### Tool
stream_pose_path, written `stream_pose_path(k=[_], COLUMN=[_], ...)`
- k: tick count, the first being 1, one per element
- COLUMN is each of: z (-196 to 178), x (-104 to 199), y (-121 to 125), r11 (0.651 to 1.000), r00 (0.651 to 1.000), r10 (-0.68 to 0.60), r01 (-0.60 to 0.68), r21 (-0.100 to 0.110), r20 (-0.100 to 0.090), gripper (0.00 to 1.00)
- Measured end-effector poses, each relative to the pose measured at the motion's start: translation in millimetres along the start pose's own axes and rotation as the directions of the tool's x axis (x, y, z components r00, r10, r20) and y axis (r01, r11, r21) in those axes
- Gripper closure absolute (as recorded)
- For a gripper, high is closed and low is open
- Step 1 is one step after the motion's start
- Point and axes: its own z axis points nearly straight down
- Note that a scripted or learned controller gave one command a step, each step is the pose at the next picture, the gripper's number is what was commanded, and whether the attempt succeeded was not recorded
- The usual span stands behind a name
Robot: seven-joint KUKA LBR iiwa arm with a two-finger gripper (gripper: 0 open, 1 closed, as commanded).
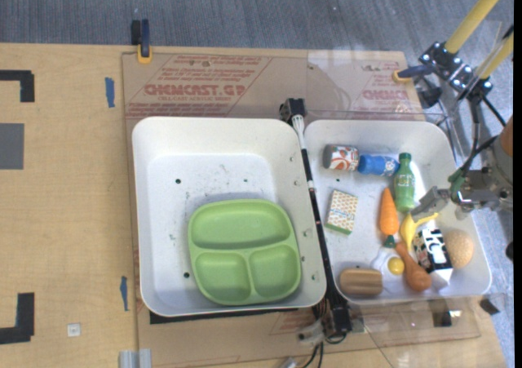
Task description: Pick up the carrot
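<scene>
The carrot [388, 211] is a short orange cone lying roughly upright in the middle of the right bin [371, 131], its green stub toward the near side. It lies just left of a green bottle [404, 182] and a banana [409, 228]. My gripper [461, 192] hovers over the right rim of that bin, to the right of the carrot and apart from it. Nothing is seen held in it.
The right bin also holds a can [342, 158], a blue item [377, 165], a small patterned box [342, 211], a bread roll [360, 281], a black-and-white item [431, 249] and a tan ball [461, 249]. A green divided plate [243, 250] sits in the left bin [163, 154].
</scene>
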Motion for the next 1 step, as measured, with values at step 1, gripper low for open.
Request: stream_pose_path(k=[1], z=[119.9], x=[32.4], y=[55.0], r11=[0.998], r00=[0.998], r10=[-0.055], r01=[0.055], r21=[-0.009], r20=[0.004], gripper=[0.00])
